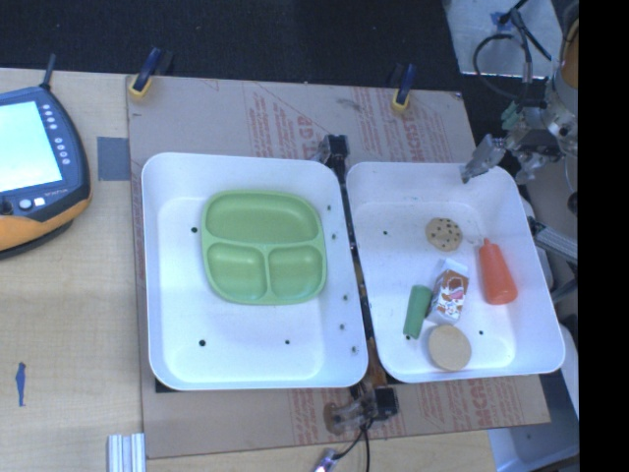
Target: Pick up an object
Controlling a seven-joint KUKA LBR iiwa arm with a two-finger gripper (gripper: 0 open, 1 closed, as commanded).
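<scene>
Jaws [488, 157] blurred beside bin rim [511, 180]

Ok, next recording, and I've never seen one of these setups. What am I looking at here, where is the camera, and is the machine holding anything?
This is one picture from a fixed camera above a bench, looking down at a slant. The machine is a robot arm reaching in from the picture's right; its pincer hangs over the far corner of the right bin. Nothing can be seen between its fingers, so it holds nothing that shows.

Two shallow white bins sit side by side. The left bin holds a green divided plate. The right bin holds a cookie, an orange bottle-shaped toy, a small printed packet, a green stick and a tan disc.

At the far left lies the arm's handheld control tablet.
</scene>
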